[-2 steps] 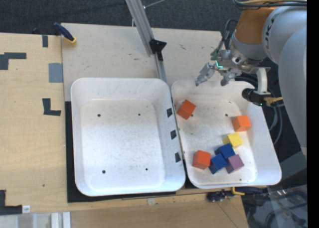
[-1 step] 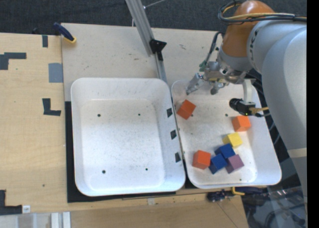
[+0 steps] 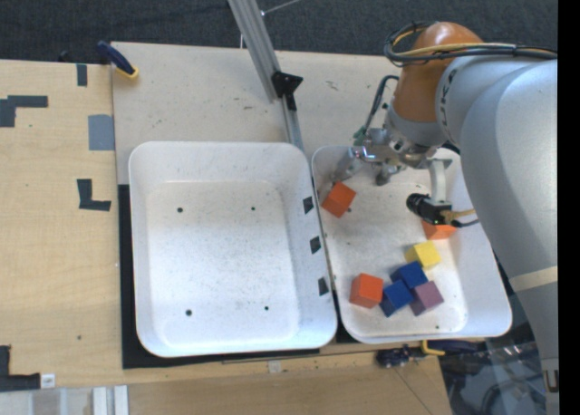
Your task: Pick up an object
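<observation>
While the grey arm [image 3: 507,132] reaches in from the right edge of the frame, its hand [image 3: 352,168] hangs over the upper left corner of the right bin [image 3: 494,318], close to the wall where this bin meets the left bin [image 3: 136,168]. Just below the hand and slightly to its left lies an orange cube [image 3: 338,198], turned on a slant so that one corner points toward the bottom of the frame. The tip of the hand comes down to the cube's upper edge, and whether the two touch cannot be told. Whether the hand is released or clenched cannot be told either, since its tip is small and blurred against the white bin floor. Well apart from the hand, in the lower part of the same bin, sits a cluster of cubes: a second orange cube [image 3: 367,290] at the left, a lower blue cube [image 3: 396,297] just beside it, an upper blue cube [image 3: 410,275] touching that one, a purple cube [image 3: 427,296] at the right, and a yellow cube [image 3: 426,254] just above the group. Both bins rest on a dark mat [image 3: 127,313] on the pale counter [image 3: 181,87]. A metal rail [image 3: 249,14] slants down from the top of the frame toward the gap between the bins, and a blue and yellow clamp [image 3: 118,58] lies at the counter's upper left corner.
</observation>
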Tool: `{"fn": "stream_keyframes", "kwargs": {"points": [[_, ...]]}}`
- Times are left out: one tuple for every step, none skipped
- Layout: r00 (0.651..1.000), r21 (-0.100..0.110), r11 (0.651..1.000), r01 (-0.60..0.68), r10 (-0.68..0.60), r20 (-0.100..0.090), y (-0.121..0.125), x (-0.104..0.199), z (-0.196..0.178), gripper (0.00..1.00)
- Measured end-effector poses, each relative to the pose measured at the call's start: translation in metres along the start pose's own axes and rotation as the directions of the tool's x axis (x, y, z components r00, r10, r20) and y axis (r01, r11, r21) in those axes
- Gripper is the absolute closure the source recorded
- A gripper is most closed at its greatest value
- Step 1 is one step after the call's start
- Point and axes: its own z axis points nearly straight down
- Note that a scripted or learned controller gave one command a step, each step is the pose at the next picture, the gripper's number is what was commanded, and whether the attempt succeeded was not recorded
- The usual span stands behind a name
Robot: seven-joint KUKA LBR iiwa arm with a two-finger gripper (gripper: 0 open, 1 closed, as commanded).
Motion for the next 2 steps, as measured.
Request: {"fn": "stream_keyframes", "kwargs": {"points": [[1.0,0.0,1.0,0.001,-0.001,0.0,0.0,0.001,-0.01,1.0],[1.0,-0.02,1.0,0.002,-0.002,-0.001,-0.001,-0.005,-0.072,1.0]]}}
